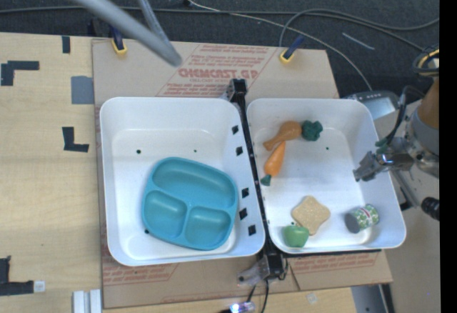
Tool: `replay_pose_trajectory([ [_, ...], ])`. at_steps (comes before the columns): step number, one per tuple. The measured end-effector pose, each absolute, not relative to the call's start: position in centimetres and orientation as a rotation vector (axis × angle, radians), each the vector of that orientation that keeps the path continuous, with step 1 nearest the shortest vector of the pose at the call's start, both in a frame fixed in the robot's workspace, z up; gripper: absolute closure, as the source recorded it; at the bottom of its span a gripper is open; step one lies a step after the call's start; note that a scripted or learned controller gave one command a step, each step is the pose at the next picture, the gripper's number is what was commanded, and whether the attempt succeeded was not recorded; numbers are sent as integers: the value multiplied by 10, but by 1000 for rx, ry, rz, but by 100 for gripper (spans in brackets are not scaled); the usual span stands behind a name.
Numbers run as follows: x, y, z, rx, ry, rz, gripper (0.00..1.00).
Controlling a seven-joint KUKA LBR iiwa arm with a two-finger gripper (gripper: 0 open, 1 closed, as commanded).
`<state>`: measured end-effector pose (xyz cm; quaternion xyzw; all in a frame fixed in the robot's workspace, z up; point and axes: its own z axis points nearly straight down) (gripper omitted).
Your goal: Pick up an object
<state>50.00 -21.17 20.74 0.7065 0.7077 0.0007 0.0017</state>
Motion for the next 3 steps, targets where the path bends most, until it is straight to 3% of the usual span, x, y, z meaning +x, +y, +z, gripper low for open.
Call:
replay_pose_trajectory([
  [1,501,-212,258,2216,2220,3,100],
  [3,510,-100,244,2216,2229,-1,100],
])
